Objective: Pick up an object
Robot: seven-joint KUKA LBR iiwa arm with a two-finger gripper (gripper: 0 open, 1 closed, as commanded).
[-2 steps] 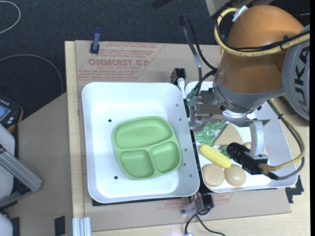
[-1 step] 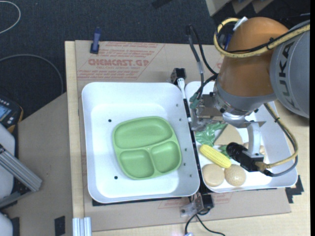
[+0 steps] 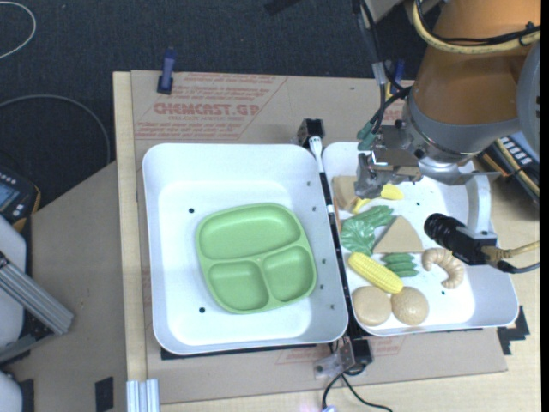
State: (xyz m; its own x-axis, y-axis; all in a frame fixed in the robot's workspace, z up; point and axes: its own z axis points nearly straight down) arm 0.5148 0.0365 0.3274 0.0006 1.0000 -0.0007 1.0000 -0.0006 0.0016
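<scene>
My gripper (image 3: 371,181) hangs low over the far left part of the right bin (image 3: 496,303). A small yellow piece (image 3: 391,193) lies right beside it, and another bit of yellow (image 3: 361,204) shows just under it. A tan slab (image 3: 343,194) lies against the bin's left wall close by. Nearer the front are a green leafy toy (image 3: 364,228), a tan wedge (image 3: 400,238), a yellow corn cob (image 3: 375,273), a curled brown pastry (image 3: 447,263) and two round buns (image 3: 371,305) (image 3: 410,305). I see nothing clearly held.
The left bin (image 3: 163,230) holds a green divided plate (image 3: 253,256). A black clip (image 3: 310,131) sits at the far end of the wall between the bins. Cardboard (image 3: 206,101) lies under both bins, with a blue clamp (image 3: 166,71) at its far edge.
</scene>
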